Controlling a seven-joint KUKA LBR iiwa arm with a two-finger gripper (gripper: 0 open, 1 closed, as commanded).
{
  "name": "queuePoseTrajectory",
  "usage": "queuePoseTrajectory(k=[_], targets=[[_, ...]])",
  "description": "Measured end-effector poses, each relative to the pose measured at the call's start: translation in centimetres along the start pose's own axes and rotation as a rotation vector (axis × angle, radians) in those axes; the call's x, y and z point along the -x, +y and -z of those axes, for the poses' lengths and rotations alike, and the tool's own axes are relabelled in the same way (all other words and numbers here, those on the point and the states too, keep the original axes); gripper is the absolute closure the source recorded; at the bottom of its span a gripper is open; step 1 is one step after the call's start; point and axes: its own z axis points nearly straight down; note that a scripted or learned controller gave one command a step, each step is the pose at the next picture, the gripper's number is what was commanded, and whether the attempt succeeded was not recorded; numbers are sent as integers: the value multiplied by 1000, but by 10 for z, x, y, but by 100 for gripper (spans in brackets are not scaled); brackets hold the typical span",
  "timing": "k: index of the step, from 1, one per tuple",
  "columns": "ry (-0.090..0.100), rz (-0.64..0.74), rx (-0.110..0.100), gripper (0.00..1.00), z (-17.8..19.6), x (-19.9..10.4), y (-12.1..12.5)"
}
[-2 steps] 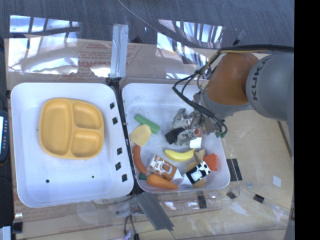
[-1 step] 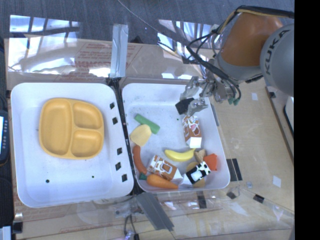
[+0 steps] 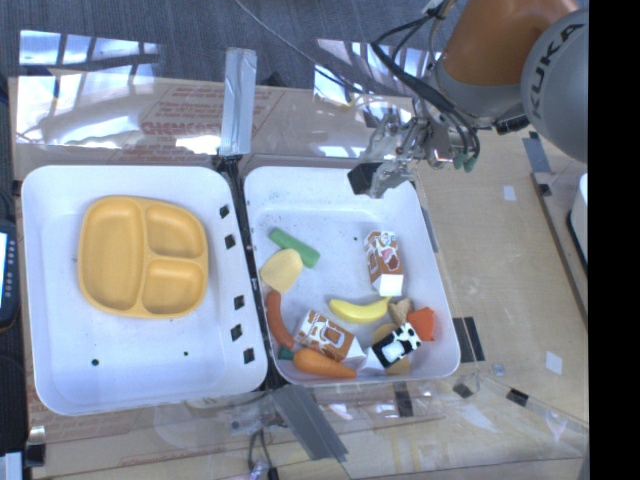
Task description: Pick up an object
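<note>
My gripper (image 3: 403, 154) hangs above the far edge of the right bin (image 3: 330, 200), with nothing seen between its tips. Toy food lies in that bin's near half. A green piece (image 3: 293, 246) and a pale yellow piece (image 3: 281, 269) sit at the left. A red sausage (image 3: 277, 318), an orange carrot (image 3: 322, 365) and a brown-and-white carton (image 3: 326, 334) lie along the front. A banana (image 3: 360, 310), a second brown-and-white carton (image 3: 384, 256), a black-and-white cow figure (image 3: 397, 346) and a red-orange piece (image 3: 424, 323) fill the right side.
The left bin (image 3: 60, 368) holds a yellow divided plate (image 3: 143, 256). A taped divider (image 3: 236, 268) runs between the two bins. The far part of the right bin, under the gripper, is bare white floor.
</note>
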Motion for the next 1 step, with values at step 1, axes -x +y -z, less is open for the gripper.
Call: queuePoseTrajectory(k=[1], targets=[[15, 82, 5, 100, -147, -19, 38]])
